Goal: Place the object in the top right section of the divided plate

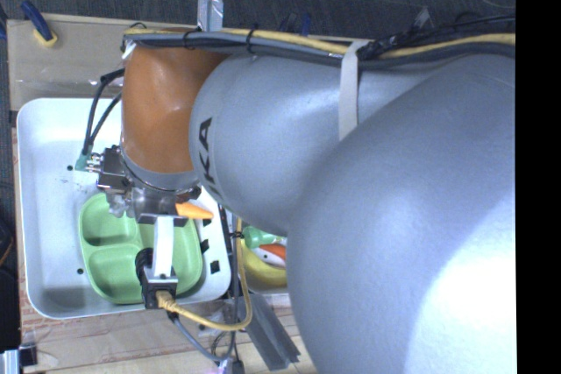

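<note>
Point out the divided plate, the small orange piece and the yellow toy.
divided plate [103, 228]: camera view, bare left compartment.
small orange piece [195, 210]: camera view, its middle.
yellow toy [263, 271]: camera view, its yellow body.

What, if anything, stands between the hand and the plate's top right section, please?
Nothing visible does. The hand hangs over the green plate, an orange piece beside it; the arm hides part of the plate.

The arm is a bulky, smooth grey shell. An orange band rings it above the wrist. Beside the band sit black letters, and past it run a yellow cable and a pale strap.
</note>
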`<state>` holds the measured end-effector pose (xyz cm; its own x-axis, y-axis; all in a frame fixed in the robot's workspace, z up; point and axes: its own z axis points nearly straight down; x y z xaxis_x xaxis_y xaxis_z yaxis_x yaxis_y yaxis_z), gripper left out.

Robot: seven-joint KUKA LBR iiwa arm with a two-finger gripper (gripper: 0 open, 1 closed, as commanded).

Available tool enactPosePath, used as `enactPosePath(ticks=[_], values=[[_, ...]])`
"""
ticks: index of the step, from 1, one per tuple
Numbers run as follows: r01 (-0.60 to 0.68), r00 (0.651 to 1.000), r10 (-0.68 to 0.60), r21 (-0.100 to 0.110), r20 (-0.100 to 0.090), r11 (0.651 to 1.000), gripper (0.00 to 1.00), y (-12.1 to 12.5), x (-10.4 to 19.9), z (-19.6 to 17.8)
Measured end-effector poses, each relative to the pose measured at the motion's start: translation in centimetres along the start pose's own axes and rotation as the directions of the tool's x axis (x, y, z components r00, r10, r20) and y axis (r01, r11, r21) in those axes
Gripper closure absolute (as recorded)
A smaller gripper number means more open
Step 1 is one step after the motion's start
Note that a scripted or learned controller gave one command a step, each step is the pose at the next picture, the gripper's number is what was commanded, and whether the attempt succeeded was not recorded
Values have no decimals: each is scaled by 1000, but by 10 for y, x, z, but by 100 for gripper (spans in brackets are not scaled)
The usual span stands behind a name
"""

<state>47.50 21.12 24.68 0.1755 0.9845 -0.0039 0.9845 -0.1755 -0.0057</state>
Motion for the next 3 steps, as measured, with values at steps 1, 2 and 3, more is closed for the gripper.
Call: enactPosePath(ticks=[1,2,3], values=[[-254,967,254,-2,-5,967,100,2,8,-186],[-414,910,414,-2,-4,910,100,5,9,-194],[-737,676,737,0,-2,676,100,-1,6,-7]])
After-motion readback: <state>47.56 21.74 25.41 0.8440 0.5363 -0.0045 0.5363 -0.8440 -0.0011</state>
